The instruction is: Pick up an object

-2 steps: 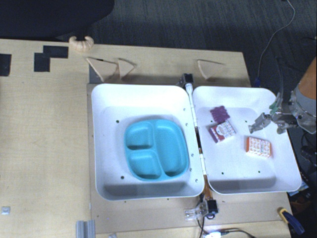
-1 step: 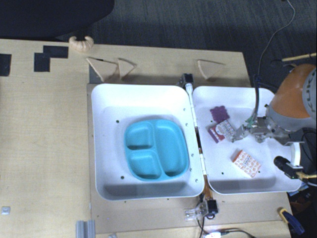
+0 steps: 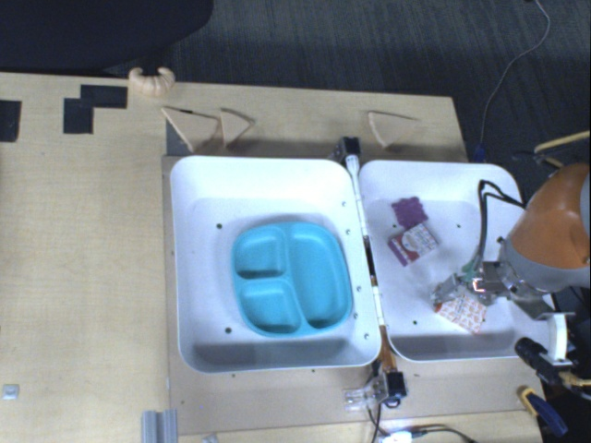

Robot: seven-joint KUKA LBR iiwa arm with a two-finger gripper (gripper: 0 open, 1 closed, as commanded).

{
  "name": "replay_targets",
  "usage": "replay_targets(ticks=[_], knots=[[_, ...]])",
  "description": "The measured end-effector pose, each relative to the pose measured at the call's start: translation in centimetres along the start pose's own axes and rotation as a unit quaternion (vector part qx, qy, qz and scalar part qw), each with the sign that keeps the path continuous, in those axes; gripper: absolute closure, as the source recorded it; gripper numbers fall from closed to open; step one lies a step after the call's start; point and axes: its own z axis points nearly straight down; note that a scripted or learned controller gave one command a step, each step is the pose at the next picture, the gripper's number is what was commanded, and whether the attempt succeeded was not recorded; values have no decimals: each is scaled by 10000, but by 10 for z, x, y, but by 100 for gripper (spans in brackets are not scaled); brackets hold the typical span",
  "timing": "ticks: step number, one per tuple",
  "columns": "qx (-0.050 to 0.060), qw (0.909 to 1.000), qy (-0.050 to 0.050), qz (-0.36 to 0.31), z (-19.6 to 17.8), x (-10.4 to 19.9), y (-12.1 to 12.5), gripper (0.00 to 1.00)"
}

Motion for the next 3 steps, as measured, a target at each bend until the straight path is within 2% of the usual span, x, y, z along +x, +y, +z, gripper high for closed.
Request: replay_targets(ticks=[1, 2, 3], knots=[[-28, 10000, -5, -8, -11, 0, 2, 100], [-14, 10000, 7, -15, -95, 121, 55, 100], [-8, 10000, 1, -11, -95, 120, 54, 0]])
